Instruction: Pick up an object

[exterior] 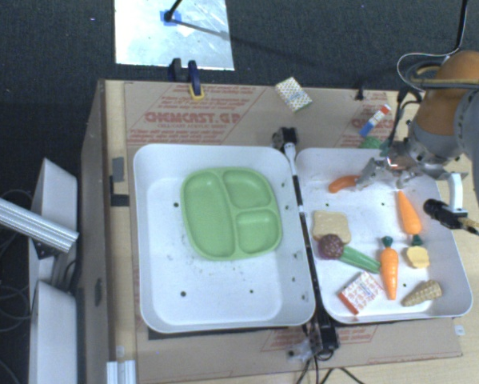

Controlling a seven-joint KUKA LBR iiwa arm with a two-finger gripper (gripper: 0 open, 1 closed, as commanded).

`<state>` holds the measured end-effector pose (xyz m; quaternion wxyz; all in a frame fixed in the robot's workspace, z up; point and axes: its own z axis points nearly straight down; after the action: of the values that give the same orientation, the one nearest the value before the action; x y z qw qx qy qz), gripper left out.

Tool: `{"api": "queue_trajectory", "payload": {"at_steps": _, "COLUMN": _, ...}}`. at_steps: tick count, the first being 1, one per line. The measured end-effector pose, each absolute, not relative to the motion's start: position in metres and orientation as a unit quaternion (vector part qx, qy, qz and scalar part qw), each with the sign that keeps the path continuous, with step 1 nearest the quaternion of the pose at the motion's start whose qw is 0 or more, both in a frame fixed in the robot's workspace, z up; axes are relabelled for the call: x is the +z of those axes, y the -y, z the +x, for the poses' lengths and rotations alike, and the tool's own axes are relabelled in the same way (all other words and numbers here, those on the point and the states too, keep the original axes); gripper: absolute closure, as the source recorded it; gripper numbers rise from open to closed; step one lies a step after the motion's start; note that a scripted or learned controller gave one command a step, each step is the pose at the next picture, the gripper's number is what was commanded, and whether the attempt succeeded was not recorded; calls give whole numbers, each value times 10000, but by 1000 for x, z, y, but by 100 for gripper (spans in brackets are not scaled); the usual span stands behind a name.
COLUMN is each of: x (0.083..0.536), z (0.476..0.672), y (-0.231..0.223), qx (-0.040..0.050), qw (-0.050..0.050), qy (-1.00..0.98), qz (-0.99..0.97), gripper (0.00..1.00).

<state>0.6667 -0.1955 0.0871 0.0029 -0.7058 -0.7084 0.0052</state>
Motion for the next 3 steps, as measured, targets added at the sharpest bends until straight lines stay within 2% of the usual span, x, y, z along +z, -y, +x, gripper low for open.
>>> {"api": "queue_trajectory", "payload": {"at_steps": 1, "x": 87, "z": 667, "y": 206, "qx": 28, "qw": 71, "qy": 7090, "qz": -7052, "gripper": 0}}
{"api": "queue_trajectory", "payload": {"at_steps": 3, "x": 87, "z": 667, "y": 202, "qx": 45, "qw": 40, "qy": 7086, "qz": -7056, "gripper": 0}}
